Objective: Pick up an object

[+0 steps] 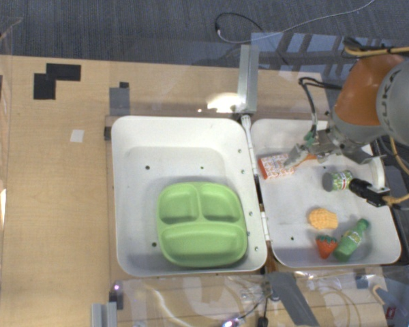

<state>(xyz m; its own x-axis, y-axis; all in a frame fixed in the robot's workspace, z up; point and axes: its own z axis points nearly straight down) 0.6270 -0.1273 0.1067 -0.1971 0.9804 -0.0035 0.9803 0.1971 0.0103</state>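
The grey arm (399, 101) is reaching in from the right, its orange band (360, 94) sitting above the wrist. The wrist is angling down and to the left over the right bin (286, 247). The gripper (301, 152) is hanging low near that bin's upper left part, its fingertips pointing toward the bin's left wall.

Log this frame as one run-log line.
gripper over right bin | at red-white box | grasp unconfirmed | green tray in left bin

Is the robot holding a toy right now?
Can't tell. The gripper is right beside the red and white box, by its right end.
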